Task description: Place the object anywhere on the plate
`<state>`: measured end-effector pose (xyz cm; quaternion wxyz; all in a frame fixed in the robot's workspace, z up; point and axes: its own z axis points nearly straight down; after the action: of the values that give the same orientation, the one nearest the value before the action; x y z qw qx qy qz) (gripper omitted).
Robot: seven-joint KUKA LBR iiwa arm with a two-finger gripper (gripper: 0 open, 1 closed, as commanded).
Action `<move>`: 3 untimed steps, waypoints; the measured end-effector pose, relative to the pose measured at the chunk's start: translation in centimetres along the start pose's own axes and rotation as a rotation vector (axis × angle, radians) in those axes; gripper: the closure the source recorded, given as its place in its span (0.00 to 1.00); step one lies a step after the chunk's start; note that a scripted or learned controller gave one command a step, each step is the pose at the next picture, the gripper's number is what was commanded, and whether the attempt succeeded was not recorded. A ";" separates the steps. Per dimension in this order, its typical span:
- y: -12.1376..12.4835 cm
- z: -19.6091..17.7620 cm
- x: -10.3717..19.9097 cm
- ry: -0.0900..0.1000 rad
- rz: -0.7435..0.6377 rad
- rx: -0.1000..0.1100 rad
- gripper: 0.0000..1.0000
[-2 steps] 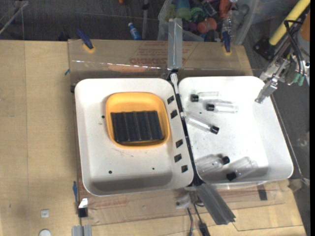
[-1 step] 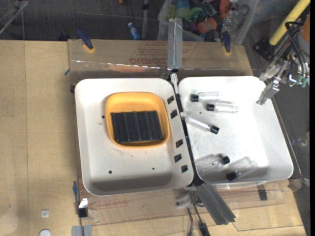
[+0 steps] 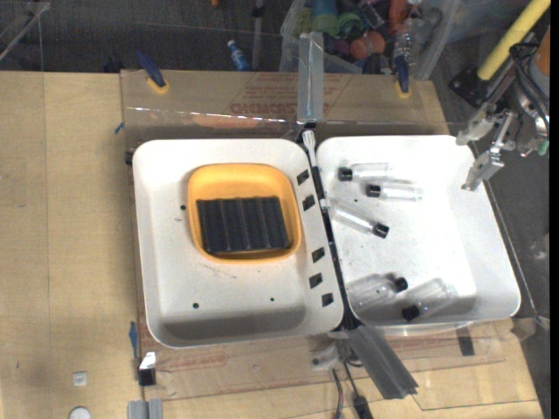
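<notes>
An orange-yellow plate (image 3: 203, 183) lies in the left white bin (image 3: 157, 269). A black ribbed rectangular object (image 3: 242, 224) rests flat on the plate, slightly toward its front. My gripper (image 3: 483, 171) hangs at the far right, above the back right rim of the right bin (image 3: 476, 260). It is well away from the plate. Its thin fingers (image 3: 472, 178) stand apart with nothing between them.
Several clear vials with black caps lie in the right bin: two near the back (image 3: 393, 190), one in the middle (image 3: 360, 223), two at the front (image 3: 377, 288). A metal divider (image 3: 319, 225) separates the bins. A crate of colourful toys (image 3: 367, 11) stands behind the bench.
</notes>
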<state>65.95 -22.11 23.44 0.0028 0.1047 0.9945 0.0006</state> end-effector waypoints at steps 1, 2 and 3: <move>0.1 0.5 -0.4 -0.003 -0.228 0.000 0.00; 0.4 0.5 -0.9 -0.005 -0.391 0.001 0.00; 0.3 0.2 -0.9 -0.006 -0.556 0.001 0.00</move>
<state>66.94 -22.02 23.22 0.0057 -0.1725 0.9850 -0.0007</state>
